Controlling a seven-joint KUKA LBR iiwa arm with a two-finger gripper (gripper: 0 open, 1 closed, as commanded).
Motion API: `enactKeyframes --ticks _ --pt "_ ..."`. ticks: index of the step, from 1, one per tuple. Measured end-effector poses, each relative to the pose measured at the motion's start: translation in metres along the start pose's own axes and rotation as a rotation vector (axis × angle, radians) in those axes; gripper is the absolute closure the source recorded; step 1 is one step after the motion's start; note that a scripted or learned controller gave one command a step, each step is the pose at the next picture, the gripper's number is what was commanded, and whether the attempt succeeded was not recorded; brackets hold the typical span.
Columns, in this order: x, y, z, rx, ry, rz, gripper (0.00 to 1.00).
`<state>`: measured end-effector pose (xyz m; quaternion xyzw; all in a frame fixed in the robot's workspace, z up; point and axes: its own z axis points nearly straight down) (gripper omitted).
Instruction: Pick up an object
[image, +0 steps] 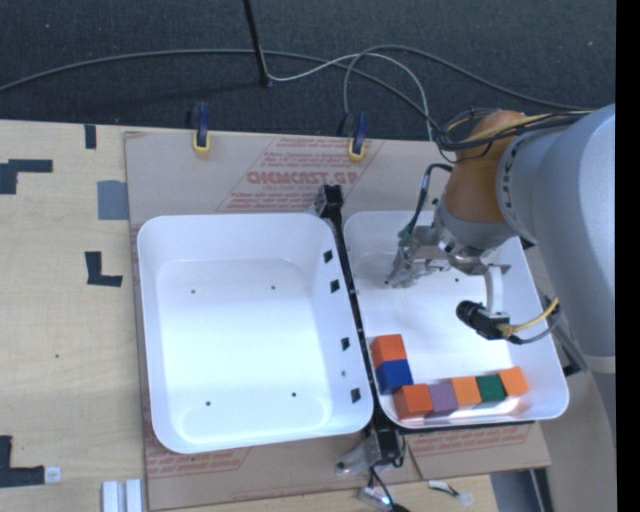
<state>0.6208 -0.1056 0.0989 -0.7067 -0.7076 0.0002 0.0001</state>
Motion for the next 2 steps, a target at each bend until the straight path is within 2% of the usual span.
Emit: enactKeyframes --ticks 1,2 --pt "-0.004 -0.005 -0.045 -0.004 0.000 0.001 1.00" --pt "-0.005 -0.002 -0.107 -0.005 0.000 0.001 1.00"
